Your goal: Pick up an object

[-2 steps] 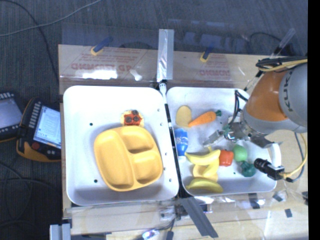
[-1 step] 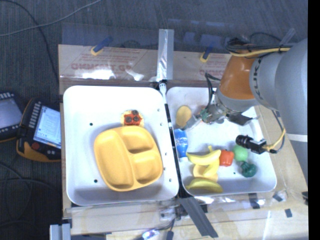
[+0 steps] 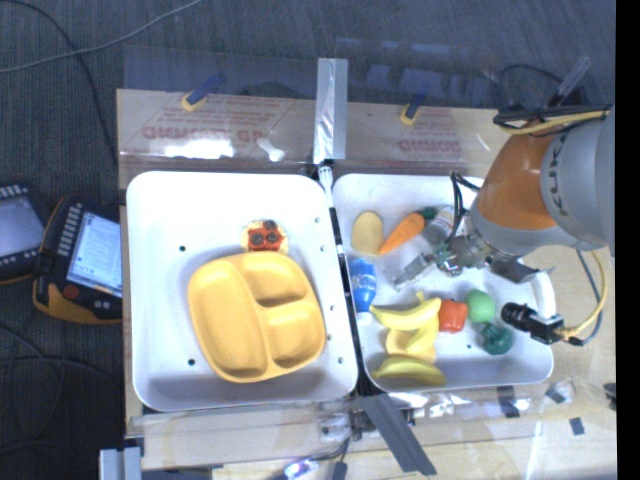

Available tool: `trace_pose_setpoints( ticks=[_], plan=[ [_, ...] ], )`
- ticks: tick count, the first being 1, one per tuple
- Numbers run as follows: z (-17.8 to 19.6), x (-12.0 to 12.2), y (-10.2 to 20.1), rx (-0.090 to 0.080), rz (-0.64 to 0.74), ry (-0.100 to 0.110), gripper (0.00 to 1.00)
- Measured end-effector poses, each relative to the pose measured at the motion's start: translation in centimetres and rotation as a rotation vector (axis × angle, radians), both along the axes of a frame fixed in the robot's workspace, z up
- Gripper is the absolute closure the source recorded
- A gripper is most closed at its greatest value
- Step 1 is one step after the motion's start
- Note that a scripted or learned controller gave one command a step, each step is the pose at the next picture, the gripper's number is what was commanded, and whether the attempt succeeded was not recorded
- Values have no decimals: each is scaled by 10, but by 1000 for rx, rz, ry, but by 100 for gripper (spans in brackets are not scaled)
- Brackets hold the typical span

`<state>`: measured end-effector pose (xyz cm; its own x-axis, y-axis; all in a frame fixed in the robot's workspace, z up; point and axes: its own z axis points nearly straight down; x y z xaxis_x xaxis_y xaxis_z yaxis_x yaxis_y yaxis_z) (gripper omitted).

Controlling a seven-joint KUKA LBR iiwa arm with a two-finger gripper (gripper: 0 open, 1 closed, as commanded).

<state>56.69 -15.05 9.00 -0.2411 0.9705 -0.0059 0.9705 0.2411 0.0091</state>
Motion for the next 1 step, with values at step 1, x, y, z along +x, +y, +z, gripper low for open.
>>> trace_pose_setpoints(
  ticks=[1],
  plan=[
    [0, 42, 22, -2, 112, 0, 0]
  ],
)
